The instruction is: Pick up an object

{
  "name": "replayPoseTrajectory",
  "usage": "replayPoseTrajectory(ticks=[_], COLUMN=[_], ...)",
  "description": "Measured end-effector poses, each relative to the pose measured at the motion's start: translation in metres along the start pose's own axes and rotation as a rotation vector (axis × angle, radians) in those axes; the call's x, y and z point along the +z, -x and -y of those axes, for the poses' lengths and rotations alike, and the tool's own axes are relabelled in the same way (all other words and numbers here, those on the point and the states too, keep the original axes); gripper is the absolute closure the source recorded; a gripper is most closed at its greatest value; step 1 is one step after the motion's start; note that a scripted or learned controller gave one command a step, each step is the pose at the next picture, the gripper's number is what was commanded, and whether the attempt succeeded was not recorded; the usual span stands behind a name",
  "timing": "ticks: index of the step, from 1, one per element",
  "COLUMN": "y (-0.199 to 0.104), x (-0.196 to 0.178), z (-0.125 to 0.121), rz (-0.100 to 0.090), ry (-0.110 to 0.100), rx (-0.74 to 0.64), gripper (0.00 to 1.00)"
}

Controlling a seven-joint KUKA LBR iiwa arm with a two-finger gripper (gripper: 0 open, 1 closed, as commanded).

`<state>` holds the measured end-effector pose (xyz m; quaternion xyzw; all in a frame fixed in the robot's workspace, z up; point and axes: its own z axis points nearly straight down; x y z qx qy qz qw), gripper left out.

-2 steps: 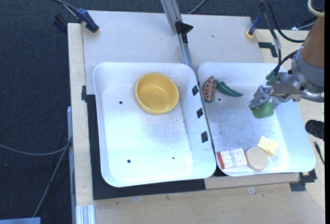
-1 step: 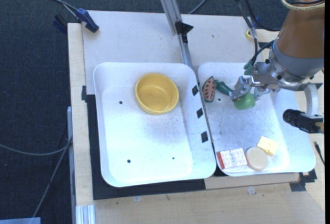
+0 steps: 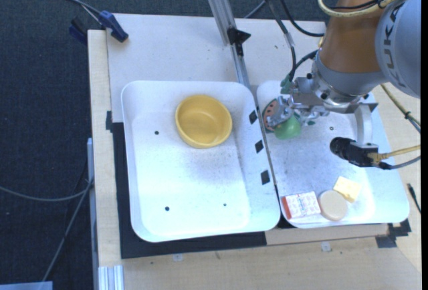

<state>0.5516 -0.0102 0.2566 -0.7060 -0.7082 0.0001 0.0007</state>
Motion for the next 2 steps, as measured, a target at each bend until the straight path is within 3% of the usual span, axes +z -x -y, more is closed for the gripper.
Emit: replayPoseTrajectory(ticks=[1, 2], y=[-0.045, -0.097], x=[0.017, 0.011], z=[-0.017, -0.037], rz=[0.0, -0.001], ry=[0.003, 0.004], rx=[-0.001, 0.0], gripper=[1.0, 1.0])
